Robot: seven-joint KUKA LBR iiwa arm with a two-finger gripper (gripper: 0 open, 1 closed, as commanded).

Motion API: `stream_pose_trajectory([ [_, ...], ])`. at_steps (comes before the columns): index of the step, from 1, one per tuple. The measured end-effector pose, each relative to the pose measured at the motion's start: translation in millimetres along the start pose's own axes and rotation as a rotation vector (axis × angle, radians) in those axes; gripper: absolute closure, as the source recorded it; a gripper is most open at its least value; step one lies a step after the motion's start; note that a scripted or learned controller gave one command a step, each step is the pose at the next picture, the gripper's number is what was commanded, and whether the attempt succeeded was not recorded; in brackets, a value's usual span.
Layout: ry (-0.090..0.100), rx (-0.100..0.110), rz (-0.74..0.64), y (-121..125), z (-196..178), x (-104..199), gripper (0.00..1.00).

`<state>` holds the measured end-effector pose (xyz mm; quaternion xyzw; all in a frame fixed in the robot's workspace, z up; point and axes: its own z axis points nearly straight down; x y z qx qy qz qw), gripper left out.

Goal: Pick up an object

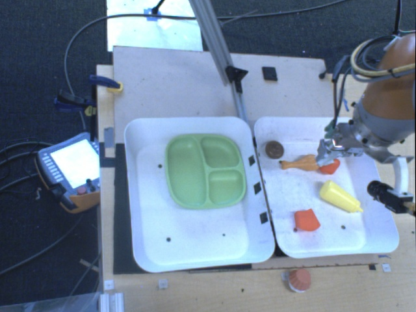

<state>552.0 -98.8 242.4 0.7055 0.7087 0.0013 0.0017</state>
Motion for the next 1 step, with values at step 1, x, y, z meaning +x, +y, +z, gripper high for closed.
stream_pose_trajectory([
  [1, 0.002, 0.002, -0.005, 7.8, 5.7, 43.9, 1.0],
])
